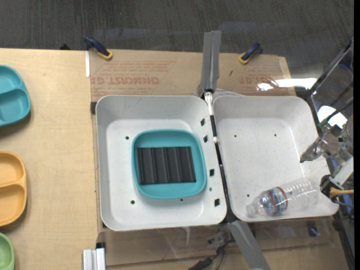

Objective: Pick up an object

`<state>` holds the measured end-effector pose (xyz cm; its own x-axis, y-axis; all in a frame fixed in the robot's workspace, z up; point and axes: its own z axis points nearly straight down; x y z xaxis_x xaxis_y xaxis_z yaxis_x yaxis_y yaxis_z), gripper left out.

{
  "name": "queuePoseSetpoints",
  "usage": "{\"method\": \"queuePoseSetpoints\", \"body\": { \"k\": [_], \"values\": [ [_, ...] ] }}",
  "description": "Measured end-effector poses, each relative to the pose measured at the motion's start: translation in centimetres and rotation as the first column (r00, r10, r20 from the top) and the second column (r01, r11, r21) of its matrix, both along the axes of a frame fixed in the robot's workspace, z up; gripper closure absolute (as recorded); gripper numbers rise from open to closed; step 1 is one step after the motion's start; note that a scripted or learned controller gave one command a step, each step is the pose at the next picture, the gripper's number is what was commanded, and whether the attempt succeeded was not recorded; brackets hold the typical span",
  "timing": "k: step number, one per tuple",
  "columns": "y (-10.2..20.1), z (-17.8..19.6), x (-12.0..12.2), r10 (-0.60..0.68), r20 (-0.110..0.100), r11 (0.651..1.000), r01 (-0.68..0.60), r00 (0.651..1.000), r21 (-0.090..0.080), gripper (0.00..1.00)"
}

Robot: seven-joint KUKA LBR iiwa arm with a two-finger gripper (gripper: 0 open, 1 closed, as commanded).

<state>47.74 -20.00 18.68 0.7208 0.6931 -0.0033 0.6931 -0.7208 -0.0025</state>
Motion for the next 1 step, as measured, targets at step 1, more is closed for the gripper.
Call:
{"method": "queuePoseSetpoints", "body": {
  "k": [1],
  "values": [
    [0.26,3.77,0.12,-0.255,0.000,0.967,0.255,0.967,-0.002,0.00]
  ]
}}
